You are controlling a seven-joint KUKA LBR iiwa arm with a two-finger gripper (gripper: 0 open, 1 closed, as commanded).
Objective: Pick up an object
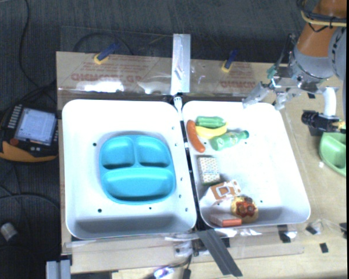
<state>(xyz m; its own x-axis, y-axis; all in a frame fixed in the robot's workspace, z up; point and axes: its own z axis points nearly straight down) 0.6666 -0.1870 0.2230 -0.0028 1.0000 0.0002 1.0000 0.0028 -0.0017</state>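
— White plastic, both bins: the left bin (81, 156) holds a blue tray (137, 168), smooth, with three rounded compartments.

— And the right bin (279, 161)?

— Small toy foods, bunched along its left side. At the top, a green pod (210, 121) lies on a yellow banana (211, 131), with an orange sausage (195, 136) just beside them and a glossy green bottle (228, 139) touching the banana's end. Lower down sits a speckled square block (209, 169), then an orange-and-white carton (224, 190), and a lumpy brown-and-yellow piece (244, 207) by a red stick (229, 221) at the near wall.

— Where is the claw (266, 93)?

— Above the right bin's far right corner, well apart from the foods, under the grey arm (314, 45) with its orange band. Its metal parts blur together, so I cannot tell whether it is released or clenched. Nothing shows between them.

— Anything cut off?

— A pale green object (335, 150) on the bench (311, 156), clipped at the right edge.
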